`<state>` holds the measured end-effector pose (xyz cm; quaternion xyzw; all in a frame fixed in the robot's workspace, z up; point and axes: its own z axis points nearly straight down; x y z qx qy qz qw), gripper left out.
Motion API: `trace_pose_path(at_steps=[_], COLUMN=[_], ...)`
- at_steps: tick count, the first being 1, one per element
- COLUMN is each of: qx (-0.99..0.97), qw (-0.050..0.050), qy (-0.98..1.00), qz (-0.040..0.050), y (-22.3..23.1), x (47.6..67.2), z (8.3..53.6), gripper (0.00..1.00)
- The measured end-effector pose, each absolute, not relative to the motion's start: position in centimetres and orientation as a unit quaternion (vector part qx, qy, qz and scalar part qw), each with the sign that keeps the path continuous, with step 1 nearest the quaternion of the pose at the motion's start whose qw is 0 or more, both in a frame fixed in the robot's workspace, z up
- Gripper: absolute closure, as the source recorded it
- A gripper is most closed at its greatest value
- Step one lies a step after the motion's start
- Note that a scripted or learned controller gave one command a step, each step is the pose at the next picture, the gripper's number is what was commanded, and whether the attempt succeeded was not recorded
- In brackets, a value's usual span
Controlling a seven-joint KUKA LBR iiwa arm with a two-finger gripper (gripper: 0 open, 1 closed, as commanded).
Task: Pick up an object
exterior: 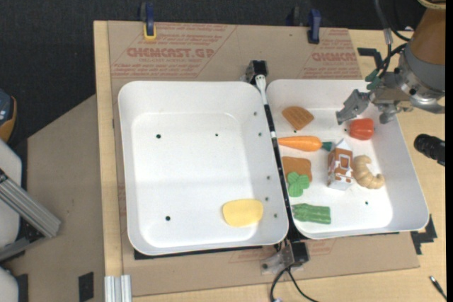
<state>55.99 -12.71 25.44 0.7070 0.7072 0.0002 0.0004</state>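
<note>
Approach was judged underway: gripper (368, 108), fingers spread and nothing grasped, was poised above the red tomato (362, 128) near the right bin's (407, 173) far edge, descent and closing needed.

Red tomato (362, 128) — round, lying in the right bin's (403, 173) far corner.

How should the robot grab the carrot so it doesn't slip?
Probably around the thick orange middle of the carrot, coming straight down from above. It lies flat, pointing left to right, so the gripper should close across its narrow width. The tapered left tip looks too thin, and the green stem end sits near the small carton.
</note>
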Motion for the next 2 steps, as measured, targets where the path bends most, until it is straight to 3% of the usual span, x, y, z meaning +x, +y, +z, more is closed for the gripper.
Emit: trace_pose_path(at_steps=[1,2], qx=[0.707,0.708], qw=[-0.003,0.002], qy=[0.707,0.707], qz=[-0.0032,0.0006], y=[-13.5,-13.5], x=[56.1,56.4], z=[8.6,10.5], gripper=[0.0,1.0])
